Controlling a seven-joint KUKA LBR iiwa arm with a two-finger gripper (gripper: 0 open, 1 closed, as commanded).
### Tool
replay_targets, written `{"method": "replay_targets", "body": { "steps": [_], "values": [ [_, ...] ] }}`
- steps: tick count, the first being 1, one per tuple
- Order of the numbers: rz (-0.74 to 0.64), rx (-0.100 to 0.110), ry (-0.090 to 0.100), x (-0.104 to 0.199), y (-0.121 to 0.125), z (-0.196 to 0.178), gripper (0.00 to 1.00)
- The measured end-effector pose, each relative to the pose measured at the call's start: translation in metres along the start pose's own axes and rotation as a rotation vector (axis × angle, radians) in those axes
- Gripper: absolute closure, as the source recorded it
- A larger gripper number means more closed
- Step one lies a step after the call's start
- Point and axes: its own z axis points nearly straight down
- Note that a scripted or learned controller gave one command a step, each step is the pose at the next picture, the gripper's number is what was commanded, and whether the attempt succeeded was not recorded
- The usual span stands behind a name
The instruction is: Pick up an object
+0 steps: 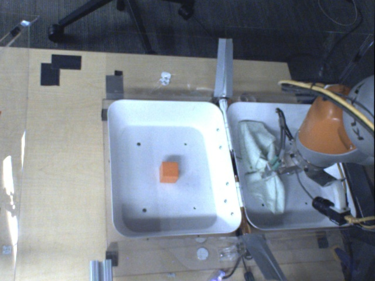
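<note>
An orange cube (169, 172) lies near the middle of the left bin (126, 215). A crumpled white cloth with pale green streaks (258, 148) lies along the left side of the right bin (304, 218). My gripper (278, 165) is down in the right bin, at the cloth's right edge about halfway along it. The wrist with its orange band (324, 127) hangs over the bin's right half and hides part of the floor there. The cube is far to the gripper's left, across the wall between the bins.
A metal post (224, 69) stands at the back where the two bins meet. Cables (304, 88) loop around the arm at the right. Black tape marks (58, 68) lie on the wooden bench at the back left.
</note>
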Motion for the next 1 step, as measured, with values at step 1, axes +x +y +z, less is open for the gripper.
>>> {"method": "replay_targets", "body": {
  "steps": [1],
  "values": [
    [0.16, 0.008, 0.0, 0.0177, 0.0831, -0.0765, 1.0]
  ]
}}
